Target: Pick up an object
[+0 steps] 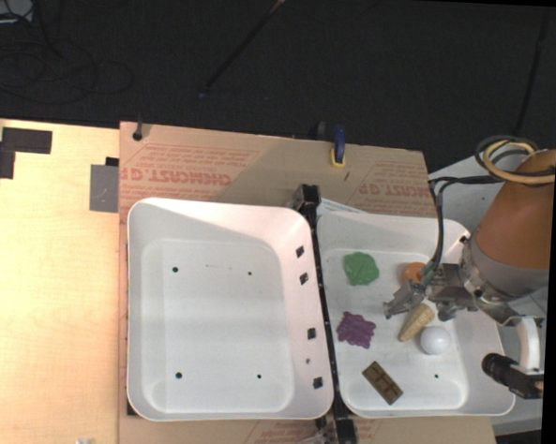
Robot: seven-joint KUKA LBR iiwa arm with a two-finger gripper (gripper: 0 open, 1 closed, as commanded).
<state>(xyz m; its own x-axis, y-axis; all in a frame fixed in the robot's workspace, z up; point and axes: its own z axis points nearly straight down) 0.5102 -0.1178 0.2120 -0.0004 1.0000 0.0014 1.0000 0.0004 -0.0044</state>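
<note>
My gripper (423,308) hangs over the right bin (465,239), near its right-hand middle, and stands open with its fingers spread. A cream cone-shaped piece (416,322) lies just below and between the fingertips; I cannot tell if they touch it. A white ball (434,341) rests right beside the cone. An orange piece (413,271) lies just behind the gripper, partly hidden by it. Further left lie a green lump (360,267) and a purple piece (355,329). A brown block (382,381) sits near the bin's front edge.
The left bin (144,255) adjoins the right one, with a black clip-lined divider (313,294) between them. The arm's orange band (523,213) and cables (438,217) rise at the right. Both bins rest on cardboard (262,173).
</note>
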